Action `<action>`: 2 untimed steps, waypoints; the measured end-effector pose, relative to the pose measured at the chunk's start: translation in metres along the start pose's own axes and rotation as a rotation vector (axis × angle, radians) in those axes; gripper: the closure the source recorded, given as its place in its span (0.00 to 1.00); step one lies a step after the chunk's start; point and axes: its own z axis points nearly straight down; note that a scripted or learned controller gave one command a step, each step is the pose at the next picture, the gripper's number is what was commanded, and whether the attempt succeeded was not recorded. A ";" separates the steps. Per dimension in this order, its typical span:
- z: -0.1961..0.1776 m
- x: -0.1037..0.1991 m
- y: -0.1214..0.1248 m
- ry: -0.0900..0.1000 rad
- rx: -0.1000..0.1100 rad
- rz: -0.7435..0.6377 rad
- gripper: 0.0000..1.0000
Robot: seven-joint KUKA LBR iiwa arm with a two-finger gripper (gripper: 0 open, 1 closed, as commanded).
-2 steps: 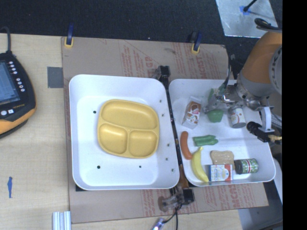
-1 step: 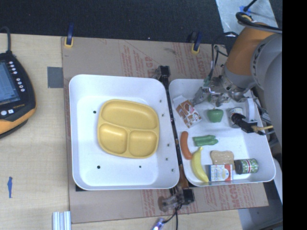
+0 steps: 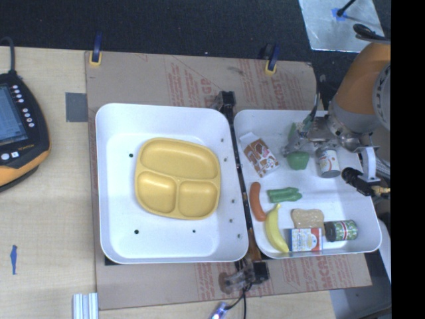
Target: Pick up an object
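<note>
The right white bin (image 3: 372, 241) holds several small items. My gripper (image 3: 304, 140) hangs low over the bin's far part, just above a light green block (image 3: 297, 160) and beside a small silver can (image 3: 327, 163). From this slant I cannot make out whether anything is held. Further forward lie a brown and white packet (image 3: 259, 155), a green pod (image 3: 284, 194), an orange-red sausage (image 3: 255, 201), a banana (image 3: 275, 228), a slice of toast (image 3: 307, 218), a small carton (image 3: 304, 240) and a green jar (image 3: 341, 230) on its side.
The left white bin (image 3: 113, 244) holds a yellow divided plate (image 3: 178, 177). A teach pendant (image 3: 16, 128) lies at the bench's far left. The grey and orange arm (image 3: 362, 92) fills the right bin's far right corner.
</note>
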 end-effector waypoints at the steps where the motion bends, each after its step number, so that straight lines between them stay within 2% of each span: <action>1: 0.012 -0.014 0.030 -0.003 -0.001 -0.001 0.00; 2: -0.042 -0.037 0.030 -0.004 -0.003 0.002 0.00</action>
